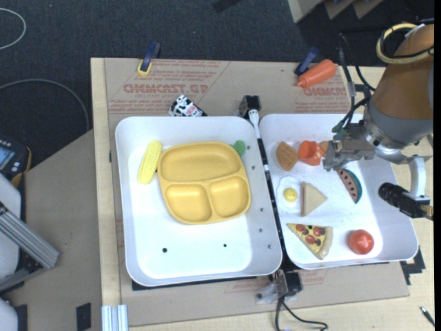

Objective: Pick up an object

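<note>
The right bin (pixel 400 216) holds several toy foods: a brown bread piece (pixel 286 156), an orange-red piece (pixel 309 152), a fried egg (pixel 290 194), a sandwich triangle (pixel 314 200), a pizza slice (pixel 311 238), a tomato (pixel 360 241) and a watermelon slice (pixel 350 185). My gripper (pixel 335 154) is low over the bin's back part. It sits right beside the orange-red piece, on its right, and just above the watermelon slice. Its tip is dark and partly hidden by the wrist.
The left bin (pixel 200 257) holds a yellow divided tray (pixel 203 181), a corn cob (pixel 149 161) and a small green piece (pixel 239 146). An orange clamp (pixel 315 73) and a blue-yellow clamp (pixel 147 59) lie on the board behind the bins.
</note>
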`<action>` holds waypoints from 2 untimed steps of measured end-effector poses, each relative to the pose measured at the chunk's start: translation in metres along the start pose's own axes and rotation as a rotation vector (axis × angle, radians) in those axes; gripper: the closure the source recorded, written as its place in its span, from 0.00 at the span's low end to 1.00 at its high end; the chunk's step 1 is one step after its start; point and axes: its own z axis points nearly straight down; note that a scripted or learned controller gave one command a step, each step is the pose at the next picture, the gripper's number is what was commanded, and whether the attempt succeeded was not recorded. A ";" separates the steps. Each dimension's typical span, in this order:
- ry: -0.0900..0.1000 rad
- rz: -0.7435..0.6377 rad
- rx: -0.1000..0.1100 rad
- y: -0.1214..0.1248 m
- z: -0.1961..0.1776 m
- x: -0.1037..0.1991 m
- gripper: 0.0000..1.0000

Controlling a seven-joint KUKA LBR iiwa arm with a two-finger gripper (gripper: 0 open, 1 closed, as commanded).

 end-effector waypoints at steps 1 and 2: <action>-0.001 0.003 -0.002 0.019 -0.015 0.023 1.00; 0.000 0.005 0.005 0.028 0.004 0.023 1.00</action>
